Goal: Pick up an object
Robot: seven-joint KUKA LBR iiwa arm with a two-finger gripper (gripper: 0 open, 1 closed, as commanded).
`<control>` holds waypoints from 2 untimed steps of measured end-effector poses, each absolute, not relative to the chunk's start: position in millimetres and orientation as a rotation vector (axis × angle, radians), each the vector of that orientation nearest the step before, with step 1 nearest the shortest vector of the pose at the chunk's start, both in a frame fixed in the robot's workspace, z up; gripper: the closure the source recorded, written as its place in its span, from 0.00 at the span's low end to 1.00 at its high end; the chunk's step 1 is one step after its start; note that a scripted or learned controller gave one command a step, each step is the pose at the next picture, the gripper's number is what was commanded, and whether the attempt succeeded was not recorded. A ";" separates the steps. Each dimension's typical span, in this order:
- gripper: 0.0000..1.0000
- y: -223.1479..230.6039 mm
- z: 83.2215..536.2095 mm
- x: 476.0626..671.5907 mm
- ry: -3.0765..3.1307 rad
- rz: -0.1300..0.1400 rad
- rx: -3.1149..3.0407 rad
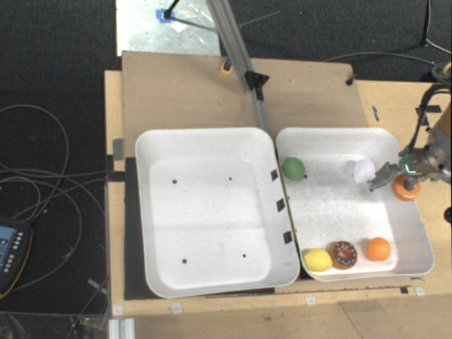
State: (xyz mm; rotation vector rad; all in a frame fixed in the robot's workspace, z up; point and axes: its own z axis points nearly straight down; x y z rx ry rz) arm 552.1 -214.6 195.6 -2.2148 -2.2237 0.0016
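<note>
The right bin holds a green ball near its left wall and a white rounded object at the upper right. Along its front lie a yellow lemon, a brown donut and an orange fruit. My gripper reaches in over the right rim, low and just right of the white object. A round orange shape sits right behind it; I cannot tell whether it is the arm's band or an object.
The left bin stands beside the right one, their walls meeting at black clips. A grey pole slants across the back of the bench. Cables hang at the far right.
</note>
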 end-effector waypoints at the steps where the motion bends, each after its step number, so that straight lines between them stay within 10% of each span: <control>1: 0.00 -214.4 197.8 553.1 -2.228 -0.002 -2.216; 2: 0.00 -213.1 156.0 550.9 -2.221 0.002 -2.218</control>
